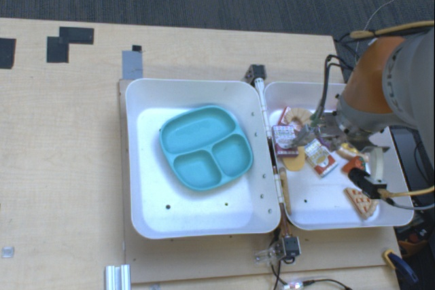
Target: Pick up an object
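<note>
The arm [391, 81] reaches in from the right and hangs low over the right bin [326, 214], its orange band above the wrist. The claw [325, 131] sits down among a cluster of small items at the bin's upper left; whether it is spread or pressed together I cannot tell, since the wrist hides its tips.

The likely targets lie close around it: a packet [283, 137] with dark red print just to the left, a small wrapped piece [321, 158] with a red edge just below, a yellow disc [294, 161] near the divider, and an orange bit [353, 165] to the right. A pizza slice [361, 202] toy lies well apart, toward the bin's lower right corner.

The left bin [143, 173] holds a blue tray [206, 147] with three compartments, far from the action.

The risk here is crowding. The items touch or overlap, so a closing claw may nip only an edge, catch two things together, or shove the packet against the wall instead of gripping it. Thin, flat pieces may also slip out during a lift.
</note>
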